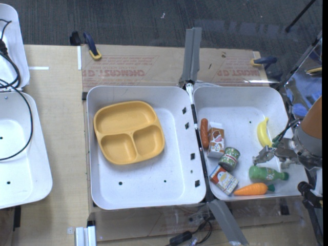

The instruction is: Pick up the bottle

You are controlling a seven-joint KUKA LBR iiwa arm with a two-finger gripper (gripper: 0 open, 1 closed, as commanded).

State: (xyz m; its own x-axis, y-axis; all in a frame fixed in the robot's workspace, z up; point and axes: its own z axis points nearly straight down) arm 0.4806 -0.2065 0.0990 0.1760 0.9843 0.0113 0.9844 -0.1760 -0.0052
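A green bottle (265, 175) lies on its side near the front right corner of the right bin (241, 102), its neck pointing right. My gripper (274, 160) hangs just above and slightly behind it, reaching in from the right. Its metal fingers (261, 158) are spread open, with nothing between them. The arm's orange band (313, 121) sits at the right edge of the view.
A carrot (251, 189) lies right in front of the bottle, and a banana (263, 132) behind the gripper. A can (229, 158), two small cartons (223, 180) and a sausage (205, 132) fill the bin's left side. A yellow divided plate (129, 132) sits in the left bin.
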